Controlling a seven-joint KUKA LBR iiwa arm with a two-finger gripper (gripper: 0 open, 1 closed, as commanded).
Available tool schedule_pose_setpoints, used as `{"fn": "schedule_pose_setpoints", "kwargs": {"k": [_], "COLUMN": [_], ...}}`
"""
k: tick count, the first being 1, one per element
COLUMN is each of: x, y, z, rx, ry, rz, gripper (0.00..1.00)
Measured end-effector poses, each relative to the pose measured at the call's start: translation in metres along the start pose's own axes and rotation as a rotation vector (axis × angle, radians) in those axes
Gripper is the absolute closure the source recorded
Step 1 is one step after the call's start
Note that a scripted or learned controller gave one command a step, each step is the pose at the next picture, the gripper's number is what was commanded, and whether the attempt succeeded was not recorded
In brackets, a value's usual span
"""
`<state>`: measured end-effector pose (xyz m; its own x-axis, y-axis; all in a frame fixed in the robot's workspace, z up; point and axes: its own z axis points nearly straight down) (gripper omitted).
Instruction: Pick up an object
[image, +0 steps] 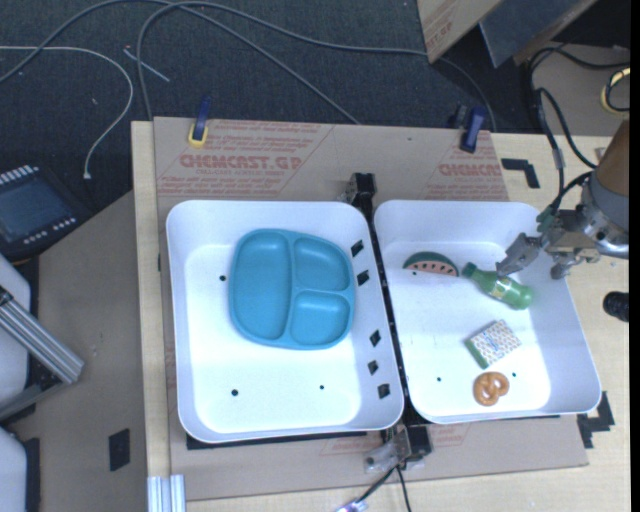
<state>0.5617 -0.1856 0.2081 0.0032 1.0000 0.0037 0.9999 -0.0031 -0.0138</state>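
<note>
Camera view: gripper (538, 255), grip state unreadable, hangs just right of green bottle (502, 288) in right bin (575, 330), likely lining up a grasp.

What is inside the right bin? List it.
Four things lie in the right bin: a watermelon slice, a green bottle, a small checked packet and a pretzel. The claw hangs over its far right part, covering some floor.
</note>
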Motion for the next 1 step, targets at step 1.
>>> {"fn": "schedule_pose_setpoints", "kwargs": {"k": [1], "x": [0.0004], "y": [0.0030], "z": [-0.0073], "rx": [-0.013], "ry": [-0.003], "rz": [-0.003], "gripper": [0.00]}}
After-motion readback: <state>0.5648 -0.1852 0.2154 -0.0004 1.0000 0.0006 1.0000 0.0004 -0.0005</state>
